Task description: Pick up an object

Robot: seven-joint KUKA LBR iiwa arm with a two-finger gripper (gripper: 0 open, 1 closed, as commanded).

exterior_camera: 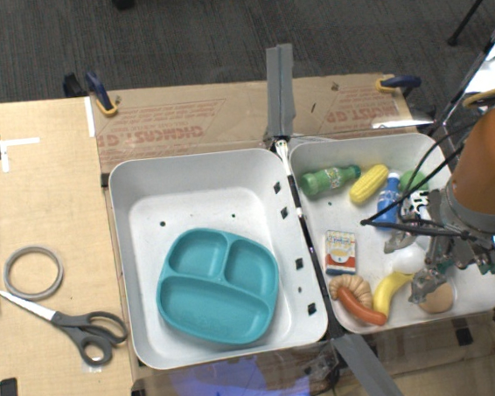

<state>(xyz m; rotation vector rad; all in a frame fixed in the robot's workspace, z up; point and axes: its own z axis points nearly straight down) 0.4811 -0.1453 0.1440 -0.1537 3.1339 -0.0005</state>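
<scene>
Camera view: the gripper (434, 280) hangs low over the front right corner of the right bin (314, 230).
Jaws: hidden in the wrist's clutter, so I cannot tell how they stand.
Likely target: a tan egg (437, 297) lies right under the wrist, with a yellow banana (389, 290) just beside it.
Other pickings: hotdog (357, 302), small carton (341, 252), corn cob (367, 183) and green bottle (329, 178), loosely scattered, probably for varied grasps.
Left bin (142, 195): holds a teal divided tray (217, 285).
Worktop (28, 198): scissors (72, 323) and tape roll (33, 271) sit aside, apparently unrelated to the pick.
</scene>
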